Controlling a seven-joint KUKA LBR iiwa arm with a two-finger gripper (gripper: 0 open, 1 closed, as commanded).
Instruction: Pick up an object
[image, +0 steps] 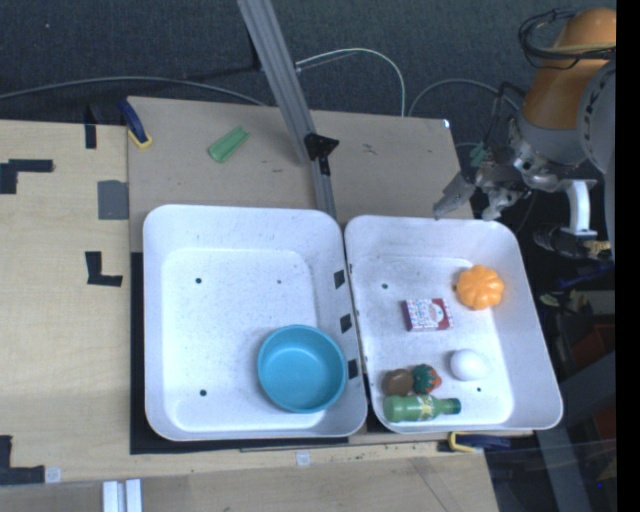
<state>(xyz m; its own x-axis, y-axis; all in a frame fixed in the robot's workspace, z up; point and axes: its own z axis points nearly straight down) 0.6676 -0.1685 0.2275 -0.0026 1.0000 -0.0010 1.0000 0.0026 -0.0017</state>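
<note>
- Far left on the bench, a blue-and-yellow clamp sits at the edge of the brown board, and a small green block lies flat on that board, well apart from both bins.
- A grey metal pole slants down from the top of the view and ends at the far edge where the two bins meet.
- The left bin is shallow white plastic with rounded corners and faint speckles; a round blue bowl sits upright in its near right corner, touching nothing else.
- The right bin holds all the small items, none blocked from above.
- A red and white box lies flat near the middle; its print is too small to read.
- Along the near wall, a green bottle lies on its side, with a brown rounded piece and a green and red piece just behind it, crowded together; what these two are is hard to make out.
- A smooth white ball rests right of that cluster.
- An orange ribbed pumpkin-shaped toy sits toward the far right side of the bin.
- The gripper hangs above the right bin's far right corner, apart from every item, with nothing between its fingers; whether they are spread or closed I cannot tell.
- The arm is cut off by the top and right edges.
</note>
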